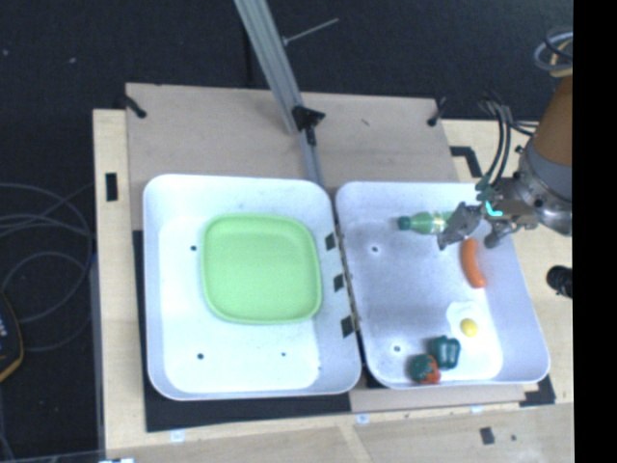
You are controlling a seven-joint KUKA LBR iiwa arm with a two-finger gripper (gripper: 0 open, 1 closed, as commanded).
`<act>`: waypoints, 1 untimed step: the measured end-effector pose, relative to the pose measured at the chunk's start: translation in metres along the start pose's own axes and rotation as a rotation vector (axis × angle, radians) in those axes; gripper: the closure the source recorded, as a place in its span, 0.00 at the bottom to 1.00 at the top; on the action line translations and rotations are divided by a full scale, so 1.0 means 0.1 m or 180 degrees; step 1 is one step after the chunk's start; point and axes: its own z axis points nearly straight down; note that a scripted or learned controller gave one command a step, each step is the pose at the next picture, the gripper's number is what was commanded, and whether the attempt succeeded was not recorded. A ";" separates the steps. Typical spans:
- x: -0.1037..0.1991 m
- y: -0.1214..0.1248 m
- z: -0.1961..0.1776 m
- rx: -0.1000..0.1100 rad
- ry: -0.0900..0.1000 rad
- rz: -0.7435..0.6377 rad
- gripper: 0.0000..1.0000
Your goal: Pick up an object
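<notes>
Claw open, gripping nothing, over right bin near its far right corner. Carrot just below it, bottle beside. Green plate in left bin.

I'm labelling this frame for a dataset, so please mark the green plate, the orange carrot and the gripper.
green plate (260,268): camera view, centre of its flat face.
orange carrot (472,264): camera view, mid-body.
gripper (472,230): camera view, midway between fingertips.
</notes>
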 end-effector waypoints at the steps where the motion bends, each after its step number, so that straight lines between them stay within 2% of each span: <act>1: 0.00 0.00 0.00 0.0000 0.0000 0.0000 0.00</act>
